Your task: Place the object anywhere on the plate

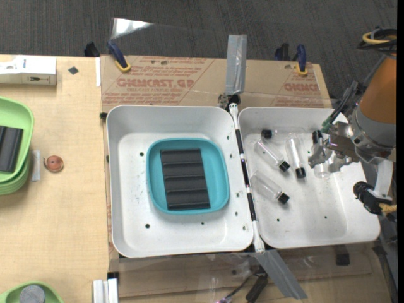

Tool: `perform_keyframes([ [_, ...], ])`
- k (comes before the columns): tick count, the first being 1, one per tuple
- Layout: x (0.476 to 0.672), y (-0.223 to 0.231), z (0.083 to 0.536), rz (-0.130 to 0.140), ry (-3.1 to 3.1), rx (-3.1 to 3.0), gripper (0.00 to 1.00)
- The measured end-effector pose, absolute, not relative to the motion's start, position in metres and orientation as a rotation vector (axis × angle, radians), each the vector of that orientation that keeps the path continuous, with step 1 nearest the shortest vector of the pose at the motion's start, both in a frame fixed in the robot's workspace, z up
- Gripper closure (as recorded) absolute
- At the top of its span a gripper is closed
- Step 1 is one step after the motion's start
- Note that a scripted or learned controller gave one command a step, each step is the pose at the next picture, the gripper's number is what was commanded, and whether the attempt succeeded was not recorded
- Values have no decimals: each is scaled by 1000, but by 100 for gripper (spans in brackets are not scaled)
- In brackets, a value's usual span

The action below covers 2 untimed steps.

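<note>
Hovering low over the right bin [353, 229], the gripper [322, 158] hangs beside the clear vials [273, 154] scattered there, apparently lining up a pick, though its grip can't be judged, while the teal plate [154, 180] waits in the left bin [126, 188].

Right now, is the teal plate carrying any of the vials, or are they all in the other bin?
No vial on it. The teal plate in the left bin holds only a dark ribbed insert; the clear vials lie in the right bin.
</note>
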<state>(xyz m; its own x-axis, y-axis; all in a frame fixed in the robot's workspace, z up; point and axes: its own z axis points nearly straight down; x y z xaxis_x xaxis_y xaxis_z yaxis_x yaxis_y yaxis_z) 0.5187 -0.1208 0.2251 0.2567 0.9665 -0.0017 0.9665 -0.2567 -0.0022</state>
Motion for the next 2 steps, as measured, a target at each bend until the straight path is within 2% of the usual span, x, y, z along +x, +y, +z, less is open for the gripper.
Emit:
perform_keyframes([
  [1,519,-121,225,4,-1915,-2490,0],
  [2,487,-196,298,4,-1975,-2444,0],
])
